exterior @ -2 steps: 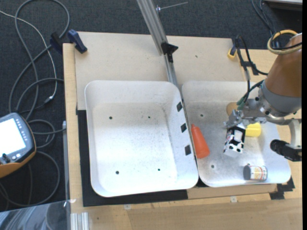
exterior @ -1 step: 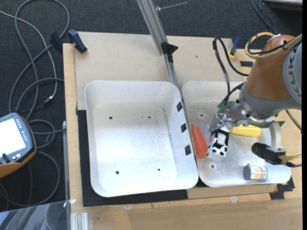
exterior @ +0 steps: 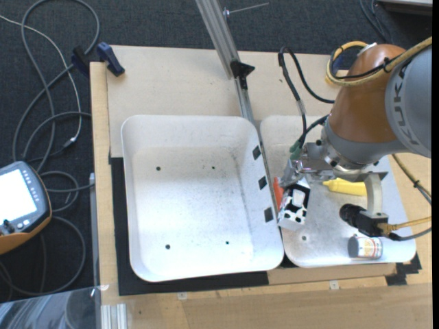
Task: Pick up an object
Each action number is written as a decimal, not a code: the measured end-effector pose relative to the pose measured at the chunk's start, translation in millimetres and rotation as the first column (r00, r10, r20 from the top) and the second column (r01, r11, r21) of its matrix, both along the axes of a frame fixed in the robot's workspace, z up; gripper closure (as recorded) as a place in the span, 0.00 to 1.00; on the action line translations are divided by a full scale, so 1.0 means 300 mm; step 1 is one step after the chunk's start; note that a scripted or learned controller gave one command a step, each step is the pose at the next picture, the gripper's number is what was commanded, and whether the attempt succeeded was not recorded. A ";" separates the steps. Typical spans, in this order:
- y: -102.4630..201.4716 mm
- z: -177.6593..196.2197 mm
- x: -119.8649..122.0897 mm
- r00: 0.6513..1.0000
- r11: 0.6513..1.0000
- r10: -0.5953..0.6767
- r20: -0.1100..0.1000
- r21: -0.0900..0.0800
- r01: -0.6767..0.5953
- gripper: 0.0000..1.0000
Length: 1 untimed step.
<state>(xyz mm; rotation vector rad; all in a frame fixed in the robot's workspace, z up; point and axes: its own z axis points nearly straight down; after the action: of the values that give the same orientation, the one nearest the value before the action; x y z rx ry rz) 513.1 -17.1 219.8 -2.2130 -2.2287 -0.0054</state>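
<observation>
Tool (exterior: 299, 173) hangs low in the right bin (exterior: 322, 245), close to its left wall. Spread or pressed together? Cannot tell. One black-and-white block (exterior: 295, 208) lies just on its near side, one orange piece (exterior: 277, 190) at the block's left. One yellow piece (exterior: 343, 185) lies further right, one small bottle (exterior: 364, 247) near the front. Two bins, with the left bin (exterior: 192, 204) alongside.
</observation>
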 end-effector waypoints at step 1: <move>0.166 0.030 0.004 1.000 1.000 0.000 0.000 -0.001 0.000 1.00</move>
<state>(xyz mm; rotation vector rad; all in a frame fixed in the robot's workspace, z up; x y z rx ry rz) 514.3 32.5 228.9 -2.2132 -2.2294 -0.0042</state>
